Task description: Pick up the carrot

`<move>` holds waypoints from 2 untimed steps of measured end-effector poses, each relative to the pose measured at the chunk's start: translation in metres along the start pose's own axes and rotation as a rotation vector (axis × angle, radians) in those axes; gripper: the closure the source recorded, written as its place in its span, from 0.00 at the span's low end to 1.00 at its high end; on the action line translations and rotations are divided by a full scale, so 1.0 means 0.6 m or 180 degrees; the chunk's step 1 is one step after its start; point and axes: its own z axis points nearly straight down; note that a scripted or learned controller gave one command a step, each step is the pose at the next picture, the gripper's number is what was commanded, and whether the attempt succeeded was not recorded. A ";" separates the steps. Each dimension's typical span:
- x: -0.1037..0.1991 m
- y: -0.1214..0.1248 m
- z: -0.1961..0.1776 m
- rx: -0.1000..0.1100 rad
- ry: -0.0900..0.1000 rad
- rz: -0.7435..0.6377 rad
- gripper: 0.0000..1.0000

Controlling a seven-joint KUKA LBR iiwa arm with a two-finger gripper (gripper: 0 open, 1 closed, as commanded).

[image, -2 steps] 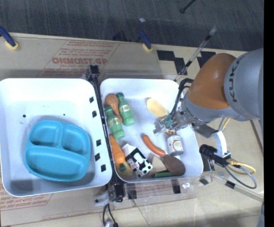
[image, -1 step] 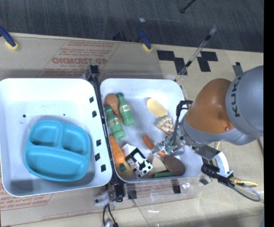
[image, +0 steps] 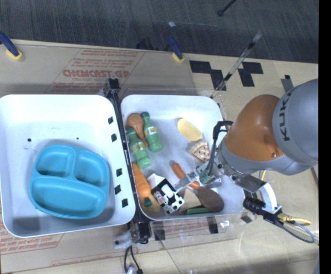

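The carrot (image: 142, 185) is a long orange piece with a green end. It lies against the left wall of the right bin (image: 165, 103), near the front. My gripper (image: 202, 174) reaches down into the same bin's right half, under the orange wrist band (image: 255, 135). It sits well to the right of the carrot, apart from it, close to a small orange sausage-shaped piece (image: 178, 169). The wrist hides the gripper's tip.
The right bin also holds a brown drumstick (image: 134, 120), two green bottles (image: 152, 132), a yellow piece (image: 189, 129), a waffle cracker (image: 200, 150), a black-and-white toy (image: 169, 197) and a brown lump (image: 209, 199). A blue divided plate (image: 69, 180) lies in the left bin (image: 17, 110).
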 end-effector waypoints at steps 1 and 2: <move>0.007 0.042 0.053 -0.0004 -0.0009 0.0717 0.00; 0.088 0.075 0.052 -0.0008 -0.0005 0.1250 0.00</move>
